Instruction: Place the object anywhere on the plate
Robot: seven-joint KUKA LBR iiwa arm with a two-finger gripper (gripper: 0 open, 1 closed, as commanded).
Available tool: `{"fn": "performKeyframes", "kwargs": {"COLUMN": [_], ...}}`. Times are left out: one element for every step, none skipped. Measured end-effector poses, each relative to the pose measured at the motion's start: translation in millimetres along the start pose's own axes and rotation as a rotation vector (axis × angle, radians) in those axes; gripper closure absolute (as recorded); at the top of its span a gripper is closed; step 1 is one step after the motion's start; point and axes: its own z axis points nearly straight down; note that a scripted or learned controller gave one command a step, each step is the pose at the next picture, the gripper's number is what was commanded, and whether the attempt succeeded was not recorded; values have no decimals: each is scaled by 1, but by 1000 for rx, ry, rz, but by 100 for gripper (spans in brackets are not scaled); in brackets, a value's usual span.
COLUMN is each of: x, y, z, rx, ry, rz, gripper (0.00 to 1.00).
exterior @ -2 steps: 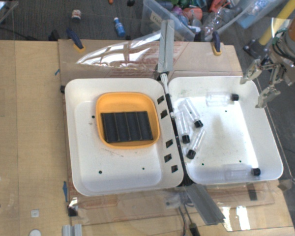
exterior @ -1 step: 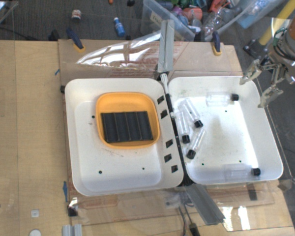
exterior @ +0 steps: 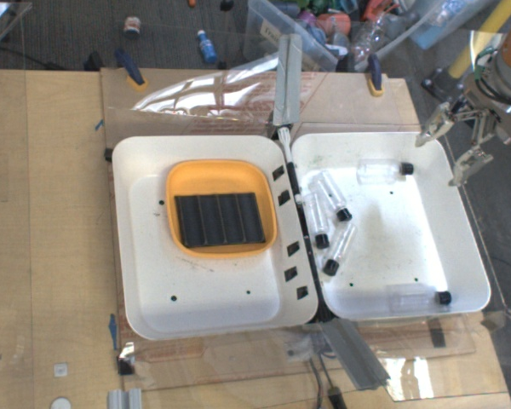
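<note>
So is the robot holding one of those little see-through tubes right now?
No. The end effector hangs open at the right bin's far right edge with nothing between its fingers. The tubes lie in the bin.

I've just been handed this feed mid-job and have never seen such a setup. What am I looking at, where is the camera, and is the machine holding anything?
This is a single camera fixed above a wooden bench, looking down at a slant. Two shallow white bins sit side by side. The left bin holds an orange plate with a dark ridged insert lying on it. The right bin holds several clear plastic tubes with black caps: a cluster near the divider, one near the far edge, and one near the front corner. The metal claw at the upper right is the robot arm's two-finger gripper, hovering over the right bin's far corner with its fingers apart and nothing between them. No tube lies on the plate yet.
</note>
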Motion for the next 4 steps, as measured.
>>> {"fn": "performKeyframes", "kwargs": {"x": [0,1,0,0], "y": [0,-1,0,0], "z": [-2,-2,1,0], "rx": [0,-2,-2,-1], "ry": [0,-1,2,1], "rz": [-55,-50,-217,-255], "gripper": [0,0,0,0]}}
